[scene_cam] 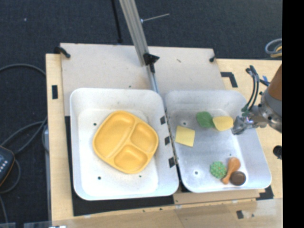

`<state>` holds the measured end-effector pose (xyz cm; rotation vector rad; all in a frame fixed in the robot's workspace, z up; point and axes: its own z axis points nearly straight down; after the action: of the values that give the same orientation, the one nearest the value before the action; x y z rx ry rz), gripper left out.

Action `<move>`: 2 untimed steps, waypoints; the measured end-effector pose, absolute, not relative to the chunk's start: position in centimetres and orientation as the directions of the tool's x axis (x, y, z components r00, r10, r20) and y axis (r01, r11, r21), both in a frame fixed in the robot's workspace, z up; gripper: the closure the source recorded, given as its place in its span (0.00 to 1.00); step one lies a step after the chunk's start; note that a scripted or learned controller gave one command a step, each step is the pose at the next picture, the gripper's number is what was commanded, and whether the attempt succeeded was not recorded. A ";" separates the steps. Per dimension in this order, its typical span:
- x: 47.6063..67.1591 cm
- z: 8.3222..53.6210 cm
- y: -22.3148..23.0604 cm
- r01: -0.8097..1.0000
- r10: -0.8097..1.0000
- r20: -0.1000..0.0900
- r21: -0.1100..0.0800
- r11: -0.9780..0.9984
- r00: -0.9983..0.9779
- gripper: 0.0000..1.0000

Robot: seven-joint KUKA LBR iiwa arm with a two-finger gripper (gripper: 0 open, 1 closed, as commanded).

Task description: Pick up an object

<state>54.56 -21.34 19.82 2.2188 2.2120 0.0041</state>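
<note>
Centrally, glossy yellow compartment plate [125, 141].

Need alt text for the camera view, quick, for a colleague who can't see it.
The end effector sits at the right bin beside a yellow piece; nearby lie a green ball and yellow square. The left bin holds a yellow divided plate.

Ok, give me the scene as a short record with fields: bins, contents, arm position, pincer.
left bin: holds a yellow divided plate
right bin: holds five items
upper items: green round piece touching a yellow rounded piece
left item: yellow flat square, lying apart from the others
lower items: green bumpy piece beside a brown drumstick-shaped piece, near the bin's front right corner
arm: reaches in from the view's right
pincer: over the right bin's right side, just beside the yellow rounded piece
grasp: nothing visibly between the pincer's tips
</note>
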 end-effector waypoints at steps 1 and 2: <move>54.6 21.0 -21.5 1.000 1.000 -0.002 0.003 0.000 0.000 1.00; 56.0 21.0 -16.1 1.000 1.000 0.001 0.002 0.007 -0.007 1.00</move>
<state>55.98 -16.11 20.98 2.2128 2.2289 0.0030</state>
